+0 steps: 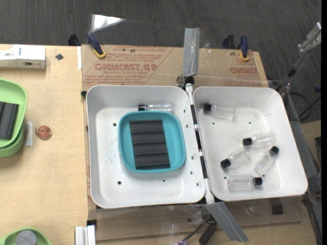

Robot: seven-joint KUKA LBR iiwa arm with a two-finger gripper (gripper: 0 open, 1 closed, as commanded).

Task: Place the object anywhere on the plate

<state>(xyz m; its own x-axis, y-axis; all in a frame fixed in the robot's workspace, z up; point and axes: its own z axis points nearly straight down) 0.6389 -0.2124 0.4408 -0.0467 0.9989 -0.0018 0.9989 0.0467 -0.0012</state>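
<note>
Scanning from the left bin (97, 152), I am finding the teal plate (126, 137) sitting in its middle, a dark ribbed insert (149, 144) lying across its flat centre, and one clear vial (153, 107) resting just behind the plate's far rim, touching or nearly touching it. Crossing the divide between the bins, I am counting the rest of the things I could carry: in the right bin (286, 116), a vial near the far-left corner (218, 112), then a loose cluster toward the near side, one with its black cap (247, 142) pointing left, others lying at angles, all on their sides. I am judging them to be light, stiff, clear plastic tubes, smooth and round, so they are likely to roll or squirt out under a careless pinch. I am thinking the best hold is across the body, near the middle, closing square to the tube's long axis instead of on the cap end. As for my own fingers, I cannot tell their state from here, and I am holding nothing that I can confirm.
</note>
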